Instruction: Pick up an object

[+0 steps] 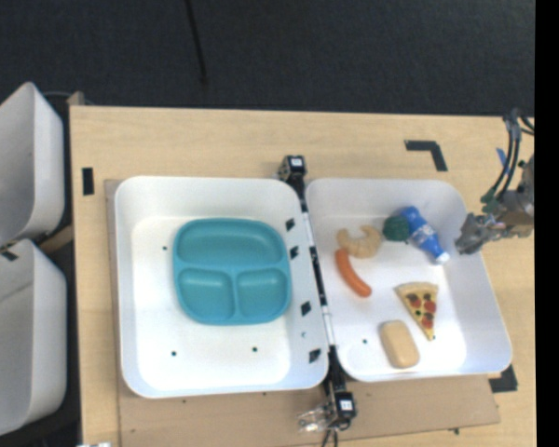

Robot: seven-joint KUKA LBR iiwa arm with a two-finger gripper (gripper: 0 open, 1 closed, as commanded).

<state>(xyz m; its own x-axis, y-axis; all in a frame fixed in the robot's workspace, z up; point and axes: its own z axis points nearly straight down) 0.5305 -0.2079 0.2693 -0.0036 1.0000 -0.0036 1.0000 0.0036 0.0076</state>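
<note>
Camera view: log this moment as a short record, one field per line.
left bin: holds a teal divided plate
right bin: holds five items
near divider: orange hot dog, tan croissant-like piece
back: blue bottle beside a dark green item
front: pizza slice, tan bread roll
gripper: over the right bin's right rim, holding nothing visible

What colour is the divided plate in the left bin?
Teal, a blue-green; the divided plate shows plainly in the camera view.
</note>
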